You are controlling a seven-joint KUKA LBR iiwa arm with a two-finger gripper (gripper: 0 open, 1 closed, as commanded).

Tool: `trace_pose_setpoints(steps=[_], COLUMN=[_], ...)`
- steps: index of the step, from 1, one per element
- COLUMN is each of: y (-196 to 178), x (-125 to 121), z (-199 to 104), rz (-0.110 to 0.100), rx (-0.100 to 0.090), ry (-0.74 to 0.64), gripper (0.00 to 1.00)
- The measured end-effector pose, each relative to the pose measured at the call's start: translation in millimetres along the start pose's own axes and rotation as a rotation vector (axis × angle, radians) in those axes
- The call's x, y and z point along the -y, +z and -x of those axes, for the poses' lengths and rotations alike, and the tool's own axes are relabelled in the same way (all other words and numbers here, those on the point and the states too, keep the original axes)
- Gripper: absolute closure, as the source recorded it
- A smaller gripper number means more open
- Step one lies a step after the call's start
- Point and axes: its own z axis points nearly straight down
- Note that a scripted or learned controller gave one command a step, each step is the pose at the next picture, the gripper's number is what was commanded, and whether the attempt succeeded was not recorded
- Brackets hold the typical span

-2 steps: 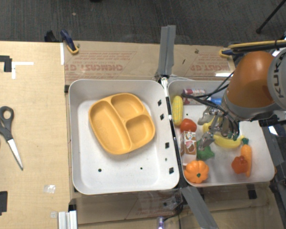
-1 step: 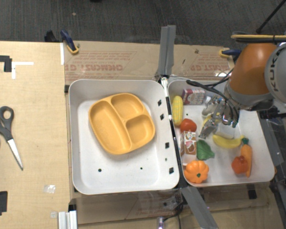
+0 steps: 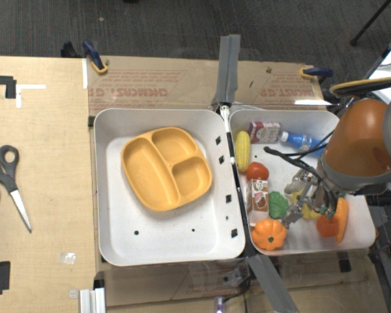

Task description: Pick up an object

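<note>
A pale wooden bench (image 3: 39, 175) over grey carpet, with a sheet of brown cardboard (image 3: 156, 87) along the far edge and grey-handled scissors (image 3: 12, 181) lying by the left edge. Two shallow white bins sit side by side.

The left bin (image 3: 111, 240) carries one thing: a smooth yellow plastic divided plate (image 3: 166, 168), three compartments, rounded corners, set at a tilt near the middle.

The right bin (image 3: 293, 240) is crowded. At its far edge lie a crinkly red-and-white packet (image 3: 266, 132) and a clear bottle with a blue label (image 3: 300, 139). Along the left wall there's a yellow toy corn cob (image 3: 243, 147), then a red toy tomato (image 3: 257, 171), then a small flat printed packet (image 3: 259, 195) touching a bumpy green toy vegetable (image 3: 277, 205). In the near-left corner sits a ribbed orange toy pumpkin (image 3: 270, 234). Toward the right wall, an orange toy carrot (image 3: 341, 219) lies beside a red-orange toy fruit (image 3: 326, 227).

The arm's orange band (image 3: 362, 142) looms over the bin's right side, and the gripper (image 3: 300, 208) is down among the toys, between the green vegetable and the carrot, just above the pumpkin. Whether its fingers are apart or together, I cannot tell, and nothing shows clearly between them.
</note>
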Motion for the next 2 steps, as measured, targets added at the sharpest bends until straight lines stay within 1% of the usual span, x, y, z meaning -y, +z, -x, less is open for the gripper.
trace_pose_setpoints(steps=[1, 2], y=[-10, -100], x=[-1, -77], z=[1, -6], rz=[0.000, 0.001], rx=[0.003, 0.002], ry=[-0.003, 0.014], gripper=[1.00, 1.00])
